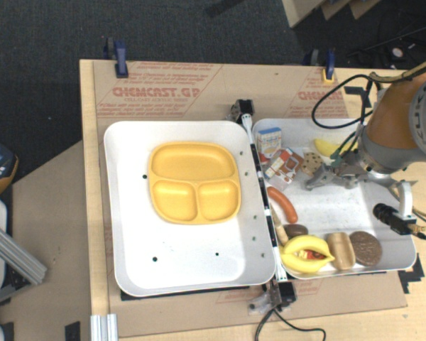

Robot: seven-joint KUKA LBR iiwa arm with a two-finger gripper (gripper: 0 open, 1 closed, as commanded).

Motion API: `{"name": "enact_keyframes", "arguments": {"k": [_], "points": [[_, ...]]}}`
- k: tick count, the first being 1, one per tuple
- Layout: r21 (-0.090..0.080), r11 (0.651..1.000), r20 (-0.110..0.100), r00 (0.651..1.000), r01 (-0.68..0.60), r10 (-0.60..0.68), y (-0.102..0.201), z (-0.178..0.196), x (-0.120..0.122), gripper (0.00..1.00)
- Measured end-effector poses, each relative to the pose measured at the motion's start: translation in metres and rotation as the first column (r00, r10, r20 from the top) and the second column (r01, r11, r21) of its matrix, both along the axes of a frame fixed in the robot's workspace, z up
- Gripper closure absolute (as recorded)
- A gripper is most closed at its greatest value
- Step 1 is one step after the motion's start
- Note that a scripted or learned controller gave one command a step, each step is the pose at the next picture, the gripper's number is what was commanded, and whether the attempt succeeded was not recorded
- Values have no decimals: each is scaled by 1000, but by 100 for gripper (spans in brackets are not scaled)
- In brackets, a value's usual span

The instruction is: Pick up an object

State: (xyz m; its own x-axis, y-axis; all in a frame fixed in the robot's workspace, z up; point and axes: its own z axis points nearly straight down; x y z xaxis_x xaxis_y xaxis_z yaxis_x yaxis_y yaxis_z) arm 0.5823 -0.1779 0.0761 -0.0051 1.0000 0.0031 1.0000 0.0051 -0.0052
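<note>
1. Gripper: low over right bin, upper half; finger state can't be told.
2. Nearby items: dice-like cube just beside gripper, sausage below-left, milk carton at bin's top-left.
3. Front edge: yellow toy, bread roll, brown disc.
4. Left bin: yellow divided plate.

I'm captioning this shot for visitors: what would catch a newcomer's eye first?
The yellow divided tray stands out, alone in the left bin. Next comes the cluster of toy food along the right bin's near edge, led by a yellow taco. The arm's gripper reaches into that bin from the right.
</note>
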Motion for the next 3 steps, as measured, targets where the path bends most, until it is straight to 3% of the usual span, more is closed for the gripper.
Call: {"name": "enact_keyframes", "arguments": {"k": [1, 2, 3], "points": [[-5, 1000, -3, 1000, 3, -3, 15, 8, 79, 0], [11, 1000, -8, 1000, 7, -7, -35, 7, 83, 0], [-3, 1000, 0, 1000, 3, -3, 3, 9, 84, 0]]}}
